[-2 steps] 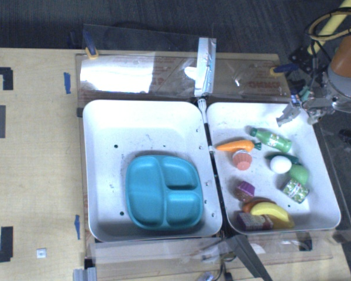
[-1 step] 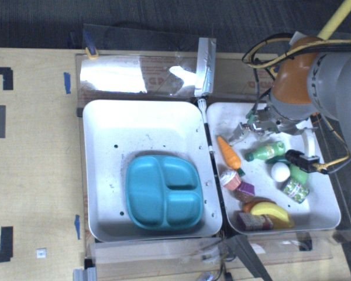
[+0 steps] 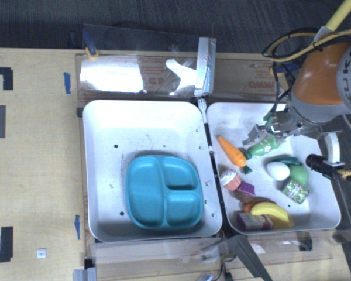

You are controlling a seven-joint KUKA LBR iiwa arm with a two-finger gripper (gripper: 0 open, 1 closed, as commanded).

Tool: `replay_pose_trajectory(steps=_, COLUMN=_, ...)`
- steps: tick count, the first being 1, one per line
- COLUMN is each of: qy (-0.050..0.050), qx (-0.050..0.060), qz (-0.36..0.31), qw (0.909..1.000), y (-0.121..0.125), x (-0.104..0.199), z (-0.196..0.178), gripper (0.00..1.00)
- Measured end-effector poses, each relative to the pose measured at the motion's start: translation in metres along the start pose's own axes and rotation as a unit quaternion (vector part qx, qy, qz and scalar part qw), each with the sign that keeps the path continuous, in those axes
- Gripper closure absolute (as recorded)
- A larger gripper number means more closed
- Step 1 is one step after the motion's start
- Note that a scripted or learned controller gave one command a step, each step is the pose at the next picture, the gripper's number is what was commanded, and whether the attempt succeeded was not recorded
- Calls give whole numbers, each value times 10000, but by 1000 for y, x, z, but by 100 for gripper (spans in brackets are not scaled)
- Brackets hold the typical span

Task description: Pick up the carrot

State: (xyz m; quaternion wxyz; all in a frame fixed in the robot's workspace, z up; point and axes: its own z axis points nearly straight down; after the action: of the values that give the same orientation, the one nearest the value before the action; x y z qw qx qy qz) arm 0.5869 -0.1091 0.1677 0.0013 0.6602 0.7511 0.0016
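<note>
Your gripper (image 3: 262,132) is hovering just right of the carrot (image 3: 232,150), its fingers spread slightly and gripping nothing, while the carrot is lying untouched near the right bin (image 3: 330,212)'s left wall, so you are still facing the whole pick

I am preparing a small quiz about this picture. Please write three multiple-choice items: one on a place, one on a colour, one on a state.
1. In which bin does the carrot lie?
A. left bin
B. right bin
C. outside both

2. What colour is the divided plate in the left bin?
A. blue
B. red
C. white

3. How does the carrot stand to the tool?
A. lifted by it
B. lying apart from it
C. hidden under it

Answers: 1 B, it lies by the right bin's left wall. 2 A, the plate is plainly blue. 3 B, bare bin floor shows between carrot and tool.
</note>
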Motion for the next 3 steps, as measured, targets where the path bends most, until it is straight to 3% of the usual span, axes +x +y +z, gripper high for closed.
replay_pose_trajectory(steps=1, qy=-12, qx=-119, qz=-391, qw=9992, y=11, x=12, z=59, gripper=0)
replay_pose_trajectory(steps=2, qy=-16, qx=-35, qz=-873, qw=9962, y=17, x=18, z=-30, gripper=0)
replay_pose_trajectory(steps=3, qy=-8, qx=-6, qz=-811, qw=9967, y=11, x=6, z=80, gripper=0)
